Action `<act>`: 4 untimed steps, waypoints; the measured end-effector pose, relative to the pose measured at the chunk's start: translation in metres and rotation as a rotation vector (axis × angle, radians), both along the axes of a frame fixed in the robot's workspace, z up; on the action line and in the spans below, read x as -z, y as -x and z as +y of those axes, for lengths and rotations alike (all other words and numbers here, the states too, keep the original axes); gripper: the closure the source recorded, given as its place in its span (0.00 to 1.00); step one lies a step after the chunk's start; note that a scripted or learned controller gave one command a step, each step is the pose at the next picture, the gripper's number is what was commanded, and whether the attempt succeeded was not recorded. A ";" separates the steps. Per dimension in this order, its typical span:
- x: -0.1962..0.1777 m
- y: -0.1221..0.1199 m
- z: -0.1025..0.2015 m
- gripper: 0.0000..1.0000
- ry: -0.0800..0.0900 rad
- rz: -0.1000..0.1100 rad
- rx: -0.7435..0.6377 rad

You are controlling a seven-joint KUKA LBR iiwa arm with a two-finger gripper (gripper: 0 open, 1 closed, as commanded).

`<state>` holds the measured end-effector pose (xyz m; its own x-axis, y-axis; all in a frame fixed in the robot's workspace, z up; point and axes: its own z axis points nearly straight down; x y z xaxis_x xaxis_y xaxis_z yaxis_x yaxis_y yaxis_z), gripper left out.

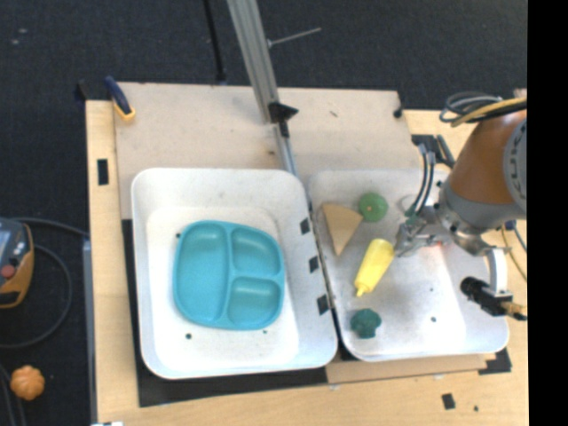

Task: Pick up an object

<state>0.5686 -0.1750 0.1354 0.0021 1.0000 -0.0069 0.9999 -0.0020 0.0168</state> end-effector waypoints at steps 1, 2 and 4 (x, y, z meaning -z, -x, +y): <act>-0.055 -0.010 0.004 1.00 -0.005 0.010 -0.005; -0.071 -0.011 0.003 1.00 -0.006 0.013 -0.006; -0.090 0.024 0.111 1.00 -0.009 0.015 -0.010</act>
